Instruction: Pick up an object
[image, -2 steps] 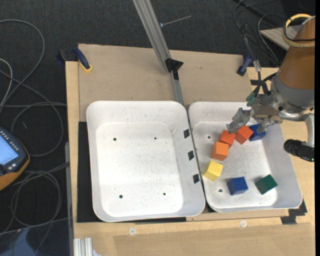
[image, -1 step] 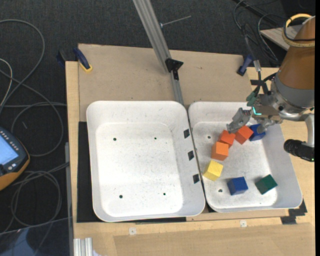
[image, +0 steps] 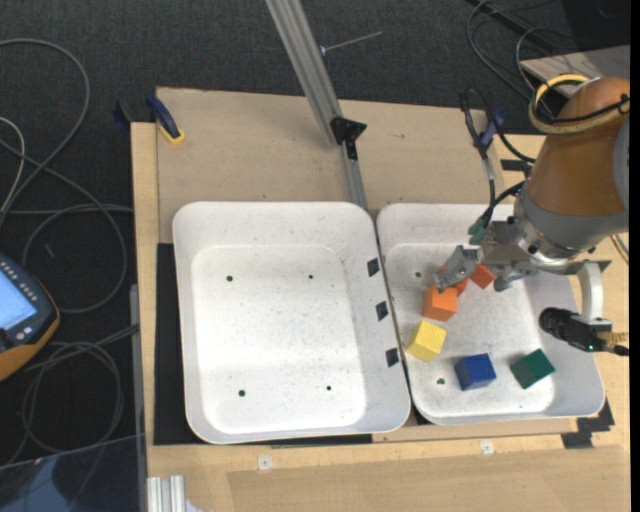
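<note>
My gripper (image: 478, 277) hangs low over the back of the right bin (image: 500, 400), below the grey arm with its orange band. Its two grey fingers (image: 455, 270) stand apart, so it is open. A small red block (image: 483, 276) shows in the gap between them, and I cannot tell whether either finger touches it. An orange block (image: 442, 301) lies just beneath the left finger, close to it or touching. In front of that lie a yellow block (image: 428, 340), a blue block (image: 475, 371) and a green block (image: 532, 368).
The left bin (image: 200, 300) stands beside the right one, with black clips on the shared rim (image: 385, 310). A slanted metal rail (image: 320, 90) crosses the back. A black fitting (image: 572, 328) sits at the right bin's right edge.
</note>
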